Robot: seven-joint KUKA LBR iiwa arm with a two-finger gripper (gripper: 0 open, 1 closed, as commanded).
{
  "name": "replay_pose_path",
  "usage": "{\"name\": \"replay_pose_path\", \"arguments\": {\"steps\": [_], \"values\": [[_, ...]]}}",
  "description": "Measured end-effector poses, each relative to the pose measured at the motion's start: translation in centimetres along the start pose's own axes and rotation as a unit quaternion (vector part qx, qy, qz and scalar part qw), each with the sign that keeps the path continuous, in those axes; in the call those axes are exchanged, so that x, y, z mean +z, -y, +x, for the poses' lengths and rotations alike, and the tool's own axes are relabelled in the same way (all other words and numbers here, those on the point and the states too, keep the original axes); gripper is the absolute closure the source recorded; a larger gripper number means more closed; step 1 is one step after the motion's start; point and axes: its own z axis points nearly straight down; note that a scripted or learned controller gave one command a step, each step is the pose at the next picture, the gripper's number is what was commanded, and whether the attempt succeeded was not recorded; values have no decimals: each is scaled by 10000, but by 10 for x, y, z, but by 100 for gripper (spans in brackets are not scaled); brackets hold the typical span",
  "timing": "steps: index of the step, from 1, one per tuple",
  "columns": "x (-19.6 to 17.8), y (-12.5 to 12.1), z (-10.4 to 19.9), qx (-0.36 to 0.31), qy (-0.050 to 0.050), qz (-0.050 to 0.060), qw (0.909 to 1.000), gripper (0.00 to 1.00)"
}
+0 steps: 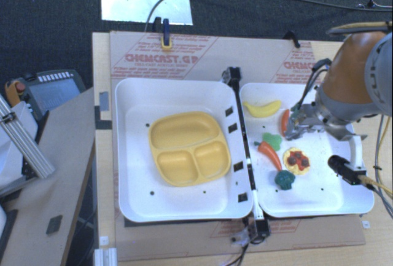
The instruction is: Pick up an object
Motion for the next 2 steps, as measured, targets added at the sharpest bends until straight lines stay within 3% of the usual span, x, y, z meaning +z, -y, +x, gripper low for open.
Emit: {"name": "replay_pose_path", "arguments": {"steps": [2], "values": [[-70, -6, 3, -4, -2, 13, 10000, 100]]}}
